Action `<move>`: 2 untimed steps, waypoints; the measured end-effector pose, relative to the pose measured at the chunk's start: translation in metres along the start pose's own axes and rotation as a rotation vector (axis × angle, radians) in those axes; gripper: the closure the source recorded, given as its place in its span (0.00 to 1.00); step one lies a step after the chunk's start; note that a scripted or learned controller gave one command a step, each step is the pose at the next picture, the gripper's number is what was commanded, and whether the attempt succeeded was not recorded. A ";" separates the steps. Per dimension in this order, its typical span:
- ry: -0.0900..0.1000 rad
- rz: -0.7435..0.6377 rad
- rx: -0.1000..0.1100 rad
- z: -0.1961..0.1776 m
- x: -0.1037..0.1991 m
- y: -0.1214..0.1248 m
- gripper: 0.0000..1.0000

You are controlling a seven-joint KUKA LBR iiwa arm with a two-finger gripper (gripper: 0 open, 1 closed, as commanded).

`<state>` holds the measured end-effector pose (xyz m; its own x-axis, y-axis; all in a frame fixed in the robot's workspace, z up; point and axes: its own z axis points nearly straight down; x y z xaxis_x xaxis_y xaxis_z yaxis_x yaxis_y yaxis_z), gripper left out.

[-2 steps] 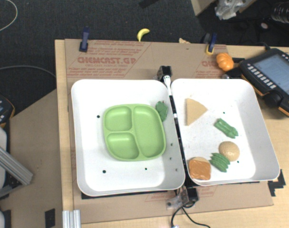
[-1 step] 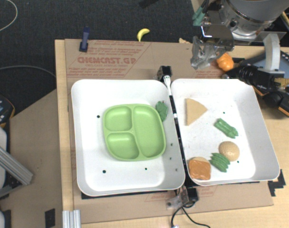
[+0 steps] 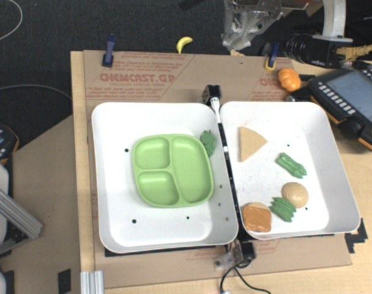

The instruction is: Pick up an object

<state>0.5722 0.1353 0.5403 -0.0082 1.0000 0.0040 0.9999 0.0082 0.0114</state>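
Hovering our gripper (image 3: 238, 38) beyond the bins, fingers' state impossible to tell, we keep clear of the right bin (image 3: 320, 118) and its 5 foods.

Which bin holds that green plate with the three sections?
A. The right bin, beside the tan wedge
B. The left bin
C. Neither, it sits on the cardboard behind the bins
B: the green plate lies flat inside the left bin, while the tan wedge lies in the right bin.
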 end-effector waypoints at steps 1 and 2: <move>-0.008 0.009 0.030 0.160 0.003 -0.020 1.00; -0.007 0.015 0.026 0.241 -0.051 -0.067 1.00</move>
<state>0.5086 0.0845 0.2982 0.0067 1.0000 -0.0028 0.9999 -0.0067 -0.0142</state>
